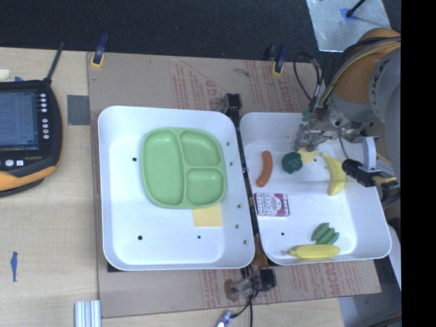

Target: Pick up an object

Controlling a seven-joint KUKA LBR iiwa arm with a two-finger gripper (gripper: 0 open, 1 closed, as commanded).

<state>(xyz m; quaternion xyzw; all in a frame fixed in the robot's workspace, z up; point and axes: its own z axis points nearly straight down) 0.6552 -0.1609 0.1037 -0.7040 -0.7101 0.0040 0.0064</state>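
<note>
two white bins (112, 182); one green plate (182, 167), one sausage (264, 168).

- arm (381, 80) is chunky and rounded, grey shell with a fat orange band
- black cables loop off it near the wrist
- tool (310, 136) is small bare metal, greyish, pretty busy looking
- black bit sticks out lower down the arm

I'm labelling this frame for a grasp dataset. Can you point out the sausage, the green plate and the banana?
sausage (264, 168), camera view, middle of its length.
green plate (160, 165), camera view, floor of its large compartment.
banana (335, 175), camera view, middle of its curve.
</note>
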